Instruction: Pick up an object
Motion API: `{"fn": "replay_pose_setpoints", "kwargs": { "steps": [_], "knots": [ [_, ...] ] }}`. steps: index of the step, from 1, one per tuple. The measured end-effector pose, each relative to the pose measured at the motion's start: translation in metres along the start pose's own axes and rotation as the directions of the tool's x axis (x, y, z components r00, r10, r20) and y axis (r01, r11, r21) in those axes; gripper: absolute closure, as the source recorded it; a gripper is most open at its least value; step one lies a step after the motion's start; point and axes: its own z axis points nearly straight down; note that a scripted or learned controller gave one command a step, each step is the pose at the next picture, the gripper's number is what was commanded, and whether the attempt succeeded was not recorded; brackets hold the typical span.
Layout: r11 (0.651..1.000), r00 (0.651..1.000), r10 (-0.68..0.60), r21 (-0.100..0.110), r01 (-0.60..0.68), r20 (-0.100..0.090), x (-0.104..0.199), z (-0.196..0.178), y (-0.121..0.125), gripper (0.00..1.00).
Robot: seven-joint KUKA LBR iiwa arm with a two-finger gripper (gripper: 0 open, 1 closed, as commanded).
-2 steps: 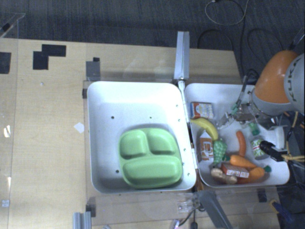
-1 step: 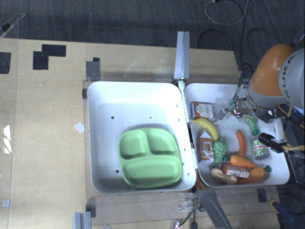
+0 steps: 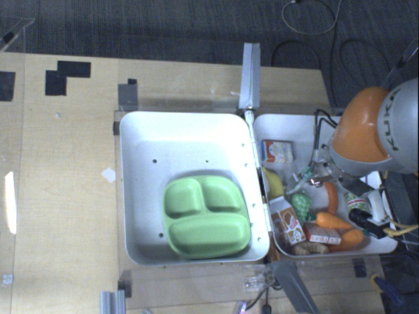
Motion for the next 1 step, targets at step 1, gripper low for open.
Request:
{"fn": "replay_pose_setpoints", "kwargs": {
  "steps": [1],
  "knots": [
    [1.000, 1.000, -0.004, -0.003, 0.004, -0.006, 0.0032, -0.0102, 0.0030, 1.00]
  ]
}}
